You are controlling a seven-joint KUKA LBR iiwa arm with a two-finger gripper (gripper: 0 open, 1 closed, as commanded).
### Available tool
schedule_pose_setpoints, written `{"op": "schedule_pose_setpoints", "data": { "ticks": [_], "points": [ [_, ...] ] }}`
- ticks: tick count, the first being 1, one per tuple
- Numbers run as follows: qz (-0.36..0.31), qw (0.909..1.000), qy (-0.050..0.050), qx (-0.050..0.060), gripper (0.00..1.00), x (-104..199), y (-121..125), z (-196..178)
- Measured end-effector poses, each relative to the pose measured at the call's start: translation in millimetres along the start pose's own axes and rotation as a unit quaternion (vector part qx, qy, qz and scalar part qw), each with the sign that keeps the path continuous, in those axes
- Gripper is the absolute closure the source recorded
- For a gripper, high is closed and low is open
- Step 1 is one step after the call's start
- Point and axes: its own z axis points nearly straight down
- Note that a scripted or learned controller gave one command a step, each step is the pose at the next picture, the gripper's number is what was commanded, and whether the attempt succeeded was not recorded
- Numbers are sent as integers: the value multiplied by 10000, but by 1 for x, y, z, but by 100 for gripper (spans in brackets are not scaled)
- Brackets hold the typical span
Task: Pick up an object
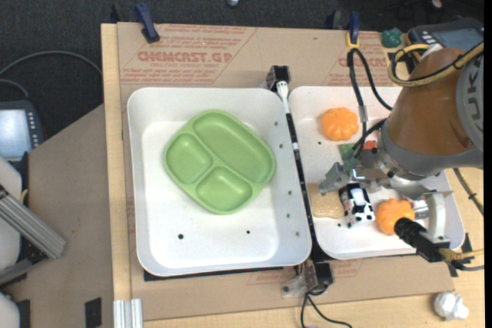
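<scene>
The grey arm with its orange band (433, 100) reaches in from the right, the gripper (350, 200) pointing downward.

The surface (231, 50) is a tan board printed with red lettering along its far side, held by blue clamps (146, 21) at the far edge. Two shallow white bins rest on it side by side, touching along their inner rims: the left bin (154, 188) and the right bin (361, 246).
</scene>
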Motion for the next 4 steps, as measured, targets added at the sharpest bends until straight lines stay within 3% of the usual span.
{"op": "schedule_pose_setpoints", "data": {
  "ticks": [4],
  "points": [
    [0,10000,0,0,0,0,0,0]
  ]
}}
